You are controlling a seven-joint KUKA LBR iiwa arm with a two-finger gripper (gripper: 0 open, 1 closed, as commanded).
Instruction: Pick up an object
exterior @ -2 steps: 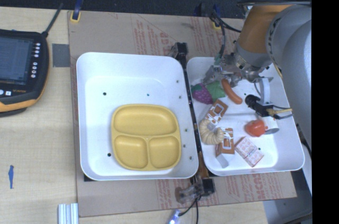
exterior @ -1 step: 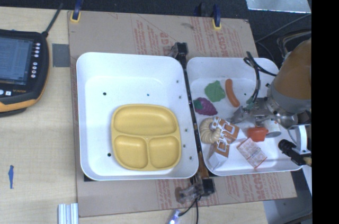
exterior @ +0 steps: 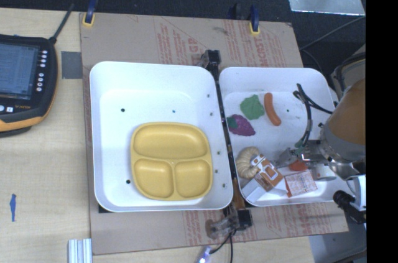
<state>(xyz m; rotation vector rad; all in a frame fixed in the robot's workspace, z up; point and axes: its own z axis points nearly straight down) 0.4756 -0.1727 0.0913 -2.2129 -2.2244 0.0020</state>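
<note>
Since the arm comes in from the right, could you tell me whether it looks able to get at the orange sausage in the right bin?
Probably yes. The orange sausage lies alone on bare floor of the right bin, beside the green piece, with nothing over it.

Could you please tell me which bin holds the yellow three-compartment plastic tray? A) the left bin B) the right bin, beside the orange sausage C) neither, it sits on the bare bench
A: the yellow three-compartment plastic tray lies flat in the left white bin, alone there, while the small toys sit in the right white bin.
</note>
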